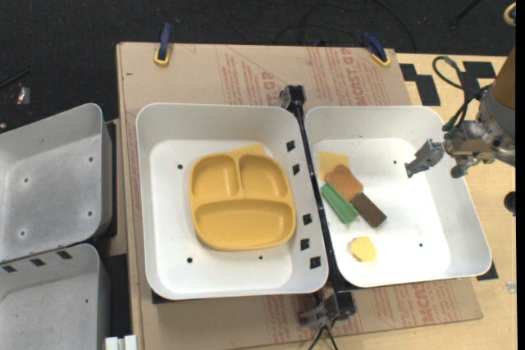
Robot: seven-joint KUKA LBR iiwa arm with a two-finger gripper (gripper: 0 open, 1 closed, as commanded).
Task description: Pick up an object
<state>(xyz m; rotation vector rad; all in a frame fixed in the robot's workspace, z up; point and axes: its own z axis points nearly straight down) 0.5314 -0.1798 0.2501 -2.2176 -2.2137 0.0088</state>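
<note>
Here the bench (246,70) carries two white bins side by side. The left bin (164,168) holds a yellow tray (243,202) with three compartments, lying flat near the bin's middle, and a pale yellow sheet (256,150) peeks out from under the tray's 12 o'clock edge.

The right bin (459,234) holds a small cluster of objects toward its 9 o'clock side, close to the divider between the bins. A pale yellow card (330,161) lies flat at the cluster's 12 o'clock end. Just below it sits an orange block (344,180), touching a green bar (338,203) at its 7 o'clock side. A dark brown bar (369,211) lies at the orange block's 5 o'clock, slanted the same way as the green bar and just beside it. A small yellow piece (362,249) rests apart from the others, at 6 o'clock from the brown bar.

The arm (499,106) comes in at 3 o'clock. Its gripper (426,158) hangs over the right bin's 2 o'clock region, well apart from the cluster, with nothing between its fingers; whether they stand apart or together cannot be told from this angle.

Two clamps, one at 11 o'clock (163,44) and one at 1 o'clock (376,49), pin the bench's far edge.
</note>
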